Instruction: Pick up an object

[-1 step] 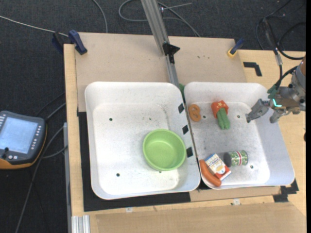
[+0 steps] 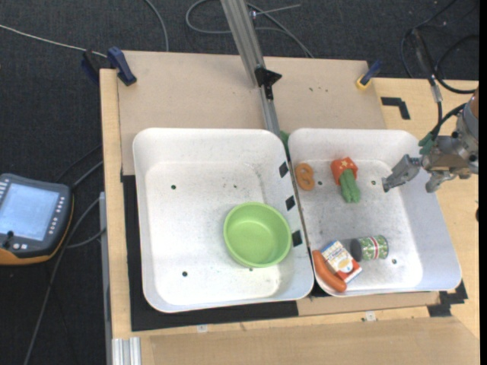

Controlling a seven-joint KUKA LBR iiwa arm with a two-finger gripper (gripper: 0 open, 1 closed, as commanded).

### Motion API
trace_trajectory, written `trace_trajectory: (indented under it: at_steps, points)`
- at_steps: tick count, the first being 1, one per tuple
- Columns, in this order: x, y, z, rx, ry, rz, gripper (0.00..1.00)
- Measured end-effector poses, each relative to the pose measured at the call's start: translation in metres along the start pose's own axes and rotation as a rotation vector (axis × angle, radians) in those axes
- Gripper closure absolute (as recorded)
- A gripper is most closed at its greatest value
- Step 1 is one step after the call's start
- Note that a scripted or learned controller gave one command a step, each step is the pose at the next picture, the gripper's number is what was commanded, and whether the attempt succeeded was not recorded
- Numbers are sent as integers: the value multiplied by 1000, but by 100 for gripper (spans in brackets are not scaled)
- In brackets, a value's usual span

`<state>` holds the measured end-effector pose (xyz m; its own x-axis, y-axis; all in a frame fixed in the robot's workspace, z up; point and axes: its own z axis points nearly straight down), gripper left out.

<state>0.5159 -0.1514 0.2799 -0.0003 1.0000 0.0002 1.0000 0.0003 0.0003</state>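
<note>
Your hand [image 2: 417,178] sits at the right side of the view, over the right rim of the right-hand shallow white plastic bin [image 2: 426,234]. You can see two dark fingers spread apart, one reaching left toward the bin's inside and one nearer the arm, with nothing between them.

Nearest to the hand, inside that right bin, you have a toy carrot with an orange top and a green stalk [image 2: 347,179], lying near the back of the bin, well apart from the hand. Just left of it, close to the bin's left wall, is a small orange ring-shaped piece [image 2: 305,176].

Toward the front of the same bin lies a small green-labelled can with a dark end [image 2: 368,248], on its side. Touching its left end is a small white carton with blue and red print [image 2: 339,257], and under or just beside that carton is an orange-red sausage-shaped toy [image 2: 327,274] in the front left corner.

In the left-hand shallow white plastic bin [image 2: 183,204] you have a light green plastic bowl [image 2: 257,235], upright, near the right front part.

Both bins rest on the light brown wooden desk [image 2: 190,90].
</note>
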Motion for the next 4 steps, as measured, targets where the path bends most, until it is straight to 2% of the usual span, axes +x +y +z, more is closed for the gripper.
trace_trajectory:
  at_steps: [3,4]
  points:
    - [15,-9,134,4,1,0,0]
    - [15,-7,121,-1,0,0,100]
